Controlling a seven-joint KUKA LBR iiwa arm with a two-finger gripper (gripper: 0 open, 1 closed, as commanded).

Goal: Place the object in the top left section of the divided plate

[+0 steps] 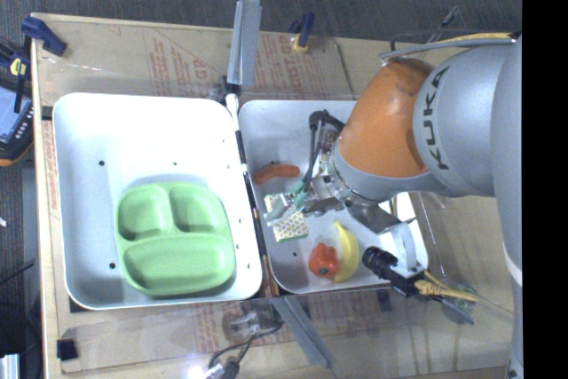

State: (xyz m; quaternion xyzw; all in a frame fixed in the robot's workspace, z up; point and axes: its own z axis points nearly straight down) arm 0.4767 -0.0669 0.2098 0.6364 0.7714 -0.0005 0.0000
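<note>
The green divided plate (176,237) lies in the left bin (89,146), with two small sections at its top and one long section below. My gripper (304,193) is low in the right bin (266,124), under the orange wrist band. Its tip is right over a small green and white item (280,205). Just below that lies a pale waffle-like square (291,230). An orange sausage-shaped piece (276,172) sits up and to the left of the gripper. A yellow banana (347,249) and a red-orange piece (323,260) lie near the bin's front wall.
The arm's grey body covers the right half of the right bin. A black cylinder with cables (383,264) hangs over that bin's front right corner. A metal bar (242,40) and clamps stand at the bench's back edge.
</note>
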